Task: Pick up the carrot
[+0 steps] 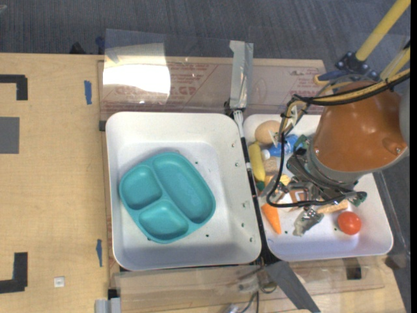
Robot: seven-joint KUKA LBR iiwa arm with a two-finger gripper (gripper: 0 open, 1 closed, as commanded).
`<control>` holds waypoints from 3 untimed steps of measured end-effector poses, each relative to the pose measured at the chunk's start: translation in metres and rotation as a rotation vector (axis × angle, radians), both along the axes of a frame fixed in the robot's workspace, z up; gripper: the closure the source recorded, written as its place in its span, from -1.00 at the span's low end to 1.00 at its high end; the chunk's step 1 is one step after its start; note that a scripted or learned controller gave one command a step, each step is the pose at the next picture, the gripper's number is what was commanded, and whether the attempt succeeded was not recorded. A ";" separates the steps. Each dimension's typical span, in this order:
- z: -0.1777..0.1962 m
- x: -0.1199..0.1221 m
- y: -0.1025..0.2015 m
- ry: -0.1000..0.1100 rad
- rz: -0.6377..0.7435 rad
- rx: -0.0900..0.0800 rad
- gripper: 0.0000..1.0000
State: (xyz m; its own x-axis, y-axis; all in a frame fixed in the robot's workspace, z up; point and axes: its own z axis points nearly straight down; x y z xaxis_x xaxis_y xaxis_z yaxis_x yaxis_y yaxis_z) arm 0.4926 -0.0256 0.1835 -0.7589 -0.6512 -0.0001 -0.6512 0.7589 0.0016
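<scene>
Seemingly, in the camera view the carrot [272, 218] lies at the near-left of the right bin [374, 243], just left of the gripper [306, 220]; whether that claw is apart or together I cannot tell. Descending off-centre, it could nudge the carrot against the bin wall or catch the neighbouring tomato [349, 222] instead.

The arm [355, 139] crowds the right bin [381, 237]; open floor lies beside the carrot [271, 218].

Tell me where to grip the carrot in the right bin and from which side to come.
Grip the carrot across its thicker upper part, coming straight down from above. It lies flat on the right bin floor beside the left wall, tapering to a tip toward the front, so the fingers should probably close across its width, clear of that wall.
</scene>
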 end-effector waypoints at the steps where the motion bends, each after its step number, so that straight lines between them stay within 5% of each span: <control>1: 0.000 -0.004 0.012 0.000 0.081 0.000 -1.00; 2: -0.001 0.017 -0.042 -0.005 0.389 0.001 -1.00; 3: -0.001 0.049 -0.010 -0.006 0.843 0.004 -1.00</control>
State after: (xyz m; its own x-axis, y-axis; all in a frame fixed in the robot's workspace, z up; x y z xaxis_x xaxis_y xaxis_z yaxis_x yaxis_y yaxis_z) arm 0.5421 -0.0353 0.1827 -0.0187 -0.9998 -0.0058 -0.9998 0.0187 -0.0018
